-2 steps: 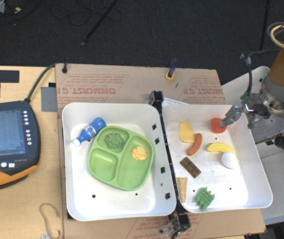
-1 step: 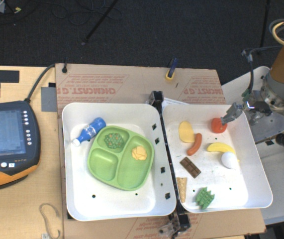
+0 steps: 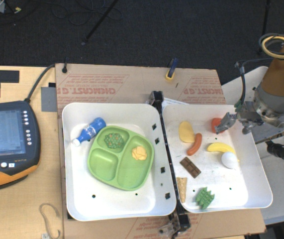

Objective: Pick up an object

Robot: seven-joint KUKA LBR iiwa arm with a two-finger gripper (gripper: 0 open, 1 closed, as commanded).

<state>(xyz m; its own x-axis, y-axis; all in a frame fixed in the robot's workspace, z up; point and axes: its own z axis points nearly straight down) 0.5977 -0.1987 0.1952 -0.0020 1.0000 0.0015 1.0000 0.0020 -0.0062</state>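
The right bin (image 3: 251, 193) holds several toy foods: a red piece (image 3: 215, 125), a yellow wedge (image 3: 185, 132), a sausage (image 3: 195, 144), a banana (image 3: 220, 147), a white egg (image 3: 229, 160), a brown chocolate bar (image 3: 190, 167), a tan cone (image 3: 181, 188) and a green piece (image 3: 205, 197). My gripper (image 3: 236, 125) hangs low over that bin's far right part, open, with its left finger right beside the red piece. Between the fingers I see bare bin floor. The banana and egg lie just in front of it.
The left bin (image 3: 74, 183) carries a green divided plate (image 3: 117, 166) with peas and an orange piece, and a blue bottle (image 3: 89, 130) beside it. A teach pendant (image 3: 7, 138) lies on the bench at far left. A blue and yellow clamp (image 3: 171, 69) sits behind the bins.
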